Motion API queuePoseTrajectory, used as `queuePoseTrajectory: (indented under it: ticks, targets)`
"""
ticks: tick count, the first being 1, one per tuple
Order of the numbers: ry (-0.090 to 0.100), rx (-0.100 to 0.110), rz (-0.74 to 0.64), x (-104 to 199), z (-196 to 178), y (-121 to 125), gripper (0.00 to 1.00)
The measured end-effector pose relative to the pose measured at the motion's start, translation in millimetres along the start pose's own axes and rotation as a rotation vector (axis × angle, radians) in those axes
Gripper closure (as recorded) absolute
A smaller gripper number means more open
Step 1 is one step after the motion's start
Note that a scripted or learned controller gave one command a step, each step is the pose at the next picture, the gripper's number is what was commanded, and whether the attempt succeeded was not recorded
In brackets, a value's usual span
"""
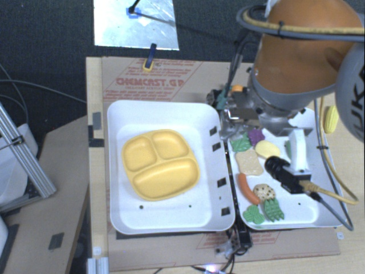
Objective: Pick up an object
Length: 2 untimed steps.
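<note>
The right bin (pixel 319 213) holds several toy foods: purple grapes (pixel 256 136), a green leaf (pixel 241 144), a pale yellow lemon (pixel 267 149), a bread slice (pixel 249 163), an orange sausage (pixel 247 188), a cookie (pixel 263 192) and two green vegetables (pixel 253 214) (pixel 274 209). My gripper (pixel 227 124) hangs over the far left corner of this bin, just left of the grapes and leaf, close to the wall between the bins. The big grey and orange wrist hides the bin's far part. I see nothing between the fingers.
The left bin (pixel 122 210) carries a yellow divided plate (pixel 160 163). A yellow corn cob (pixel 330 119) lies at the right bin's far right edge. Behind the bins are a cardboard sheet (pixel 151 81) and a shiny square plate (pixel 136 15).
</note>
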State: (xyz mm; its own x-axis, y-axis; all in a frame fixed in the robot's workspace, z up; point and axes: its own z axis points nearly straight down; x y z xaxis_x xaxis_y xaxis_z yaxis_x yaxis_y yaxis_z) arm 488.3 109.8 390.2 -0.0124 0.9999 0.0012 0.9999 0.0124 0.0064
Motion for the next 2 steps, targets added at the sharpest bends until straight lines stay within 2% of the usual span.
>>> queuePoseTrajectory:
  ticks: [1,2]
  targets:
    - [0.000,0.001,0.000,0,0,0,0.00]
    - [0.000,-0.002,-0.004,0,-11,1,1.00]
